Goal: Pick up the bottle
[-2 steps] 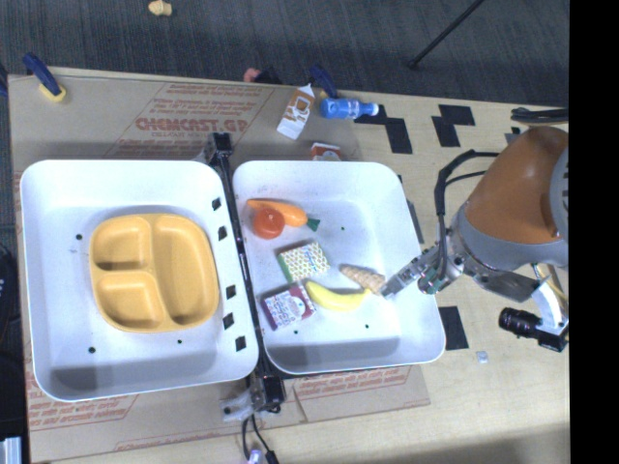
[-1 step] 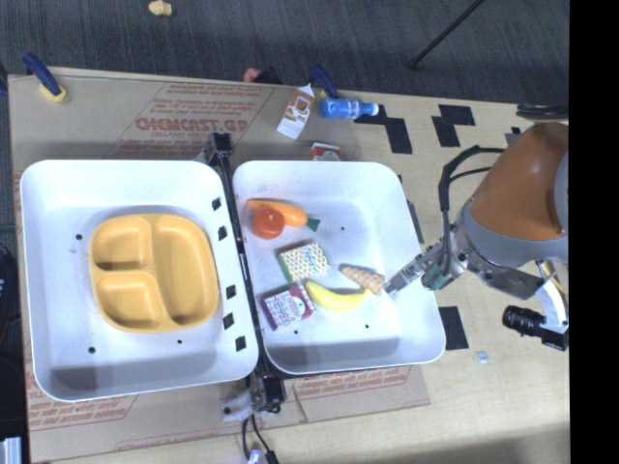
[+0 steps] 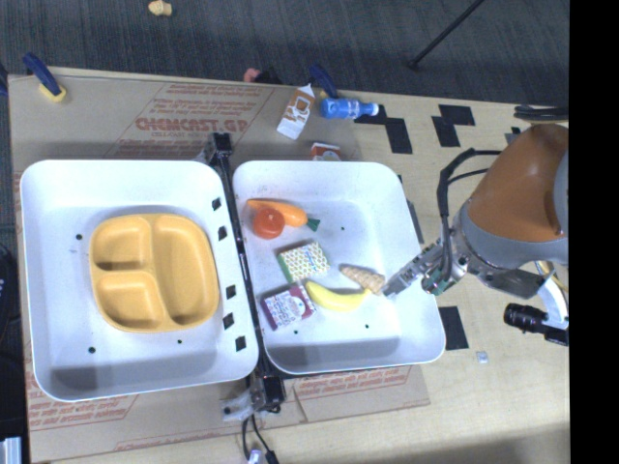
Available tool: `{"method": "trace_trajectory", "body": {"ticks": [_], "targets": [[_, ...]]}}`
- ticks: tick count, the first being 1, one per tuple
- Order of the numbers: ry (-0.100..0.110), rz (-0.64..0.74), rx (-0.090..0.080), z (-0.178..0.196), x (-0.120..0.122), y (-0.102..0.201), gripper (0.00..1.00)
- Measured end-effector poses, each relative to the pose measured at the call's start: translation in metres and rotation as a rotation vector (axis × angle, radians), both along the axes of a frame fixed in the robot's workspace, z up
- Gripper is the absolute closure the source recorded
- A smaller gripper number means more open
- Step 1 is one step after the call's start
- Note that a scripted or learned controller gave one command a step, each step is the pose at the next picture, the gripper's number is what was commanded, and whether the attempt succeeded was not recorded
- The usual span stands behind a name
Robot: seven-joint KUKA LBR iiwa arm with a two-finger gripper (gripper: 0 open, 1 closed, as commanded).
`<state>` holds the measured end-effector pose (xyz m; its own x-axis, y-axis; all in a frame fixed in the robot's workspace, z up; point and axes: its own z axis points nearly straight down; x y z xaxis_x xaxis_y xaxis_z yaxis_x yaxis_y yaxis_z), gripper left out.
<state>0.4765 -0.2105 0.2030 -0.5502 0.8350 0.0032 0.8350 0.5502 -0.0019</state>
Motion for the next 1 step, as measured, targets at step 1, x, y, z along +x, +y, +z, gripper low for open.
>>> {"method": "trace_trajectory", "body": {"ticks": [1], "targets": [[-0.004,0.265,-0.002,0.0122,0.0007,-0.0005,1.00]]}}
